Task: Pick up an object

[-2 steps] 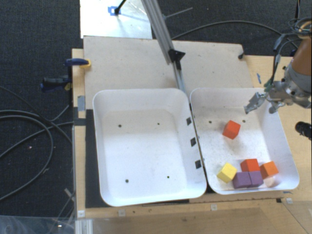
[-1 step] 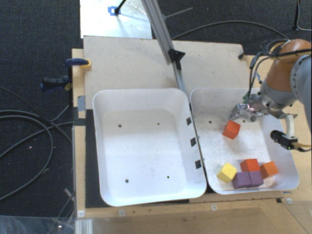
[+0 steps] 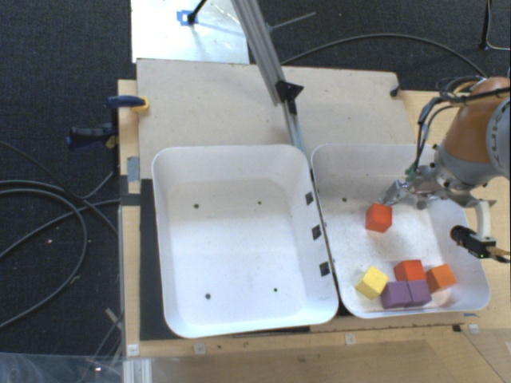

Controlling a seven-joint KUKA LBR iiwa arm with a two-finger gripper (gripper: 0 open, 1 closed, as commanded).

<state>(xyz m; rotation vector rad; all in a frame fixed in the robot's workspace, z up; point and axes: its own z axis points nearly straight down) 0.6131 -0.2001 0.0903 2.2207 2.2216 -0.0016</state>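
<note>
The pincer [image 3: 409,191] hangs low in the right bin [image 3: 351,170], its fingers spread and holding nothing. The red block [image 3: 378,218] lies just beside it, toward the bin's middle. Near the front wall cluster a yellow block [image 3: 371,282], a purple block [image 3: 405,294], another red block [image 3: 409,270] and an orange block [image 3: 441,277]. The left bin [image 3: 172,174] sits alongside on the bench [image 3: 207,102].

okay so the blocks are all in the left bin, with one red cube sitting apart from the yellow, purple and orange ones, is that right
Not quite. The blocks lie in the right bin, not the left one, as the camera view shows. The rest holds: the red cube sits apart, further up the bin, while the yellow block, purple block and orange blocks cluster near the bin's front edge.
</note>
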